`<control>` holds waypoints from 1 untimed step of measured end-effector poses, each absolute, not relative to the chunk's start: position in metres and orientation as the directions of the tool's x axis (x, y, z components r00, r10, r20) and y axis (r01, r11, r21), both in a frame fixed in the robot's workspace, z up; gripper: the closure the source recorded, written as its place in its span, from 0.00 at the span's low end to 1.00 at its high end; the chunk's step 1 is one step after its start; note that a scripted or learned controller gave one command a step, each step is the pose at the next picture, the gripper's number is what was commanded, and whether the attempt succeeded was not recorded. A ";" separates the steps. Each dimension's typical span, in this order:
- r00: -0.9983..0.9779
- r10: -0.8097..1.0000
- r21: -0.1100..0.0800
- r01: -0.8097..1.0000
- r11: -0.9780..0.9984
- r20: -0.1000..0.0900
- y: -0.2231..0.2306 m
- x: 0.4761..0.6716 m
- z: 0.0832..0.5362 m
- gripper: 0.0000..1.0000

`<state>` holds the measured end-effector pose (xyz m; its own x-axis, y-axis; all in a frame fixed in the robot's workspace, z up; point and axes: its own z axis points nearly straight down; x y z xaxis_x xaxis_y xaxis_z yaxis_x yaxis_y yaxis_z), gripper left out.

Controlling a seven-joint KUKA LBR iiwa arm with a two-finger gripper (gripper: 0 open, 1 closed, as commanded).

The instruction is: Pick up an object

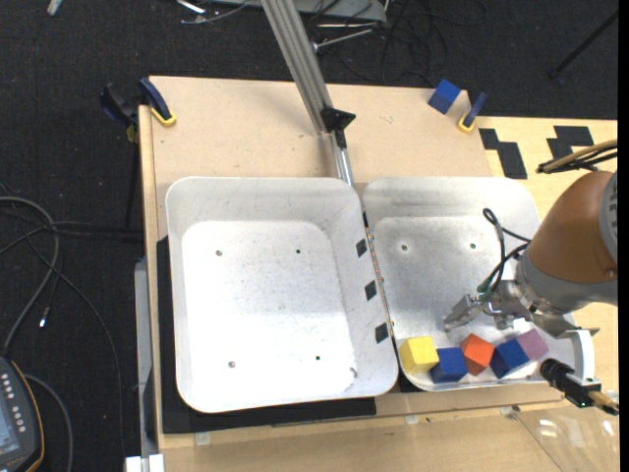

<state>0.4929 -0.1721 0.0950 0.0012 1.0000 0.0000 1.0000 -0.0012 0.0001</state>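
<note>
Several small blocks lie along the front edge of the right bin (432, 200): a yellow cube (420, 352), a blue cube (449, 364), an orange-red cube (479, 352), a second blue cube (509, 357) and a pale purple block (533, 344). My gripper (478, 311) hangs low in the right bin, just behind and above the orange-red cube. The arm's orange band (580, 234) reaches in from the right. I see no block lifted off the bin floor.
The left bin (197, 205) sits beside the right one, with a shared ridge between them. A lone blue cube (445, 94) rests on the bench at the back right. A slanted metal pole (300, 52) rises behind the bins.
</note>
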 end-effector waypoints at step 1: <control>-0.002 1.000 0.000 1.000 0.002 0.000 -0.159 0.490 0.095 0.00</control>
